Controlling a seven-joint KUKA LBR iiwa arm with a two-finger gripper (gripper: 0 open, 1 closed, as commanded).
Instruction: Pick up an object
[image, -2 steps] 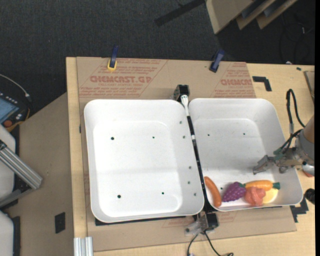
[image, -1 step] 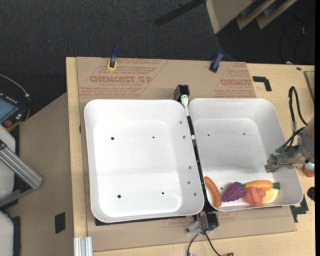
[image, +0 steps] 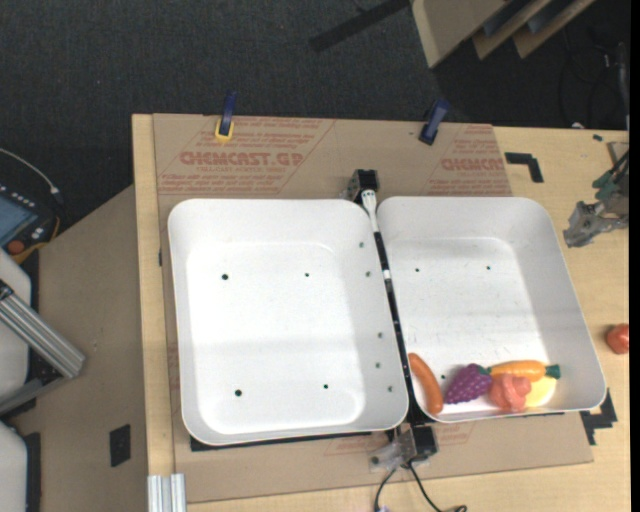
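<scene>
Several toy foods lie along the near edge of the right bin (image: 470, 230). An orange sausage (image: 425, 383) lies leftmost, with purple grapes (image: 468, 383) beside it. An orange carrot (image: 522, 369) rests above a pink-red piece (image: 508, 392) and a yellow piece (image: 540, 393). A grey metal part that looks like my gripper (image: 592, 218) sits at the far right, just outside the right bin's far right corner. It is well away from the toys, and nothing shows in it.
The left bin (image: 200, 300) stands beside the right one, with a black divider strip (image: 385, 290) between them. A small red-orange thing (image: 618, 338) lies on the bench right of the right bin. Blue clamps (image: 227, 118) hold the cardboard base.
</scene>
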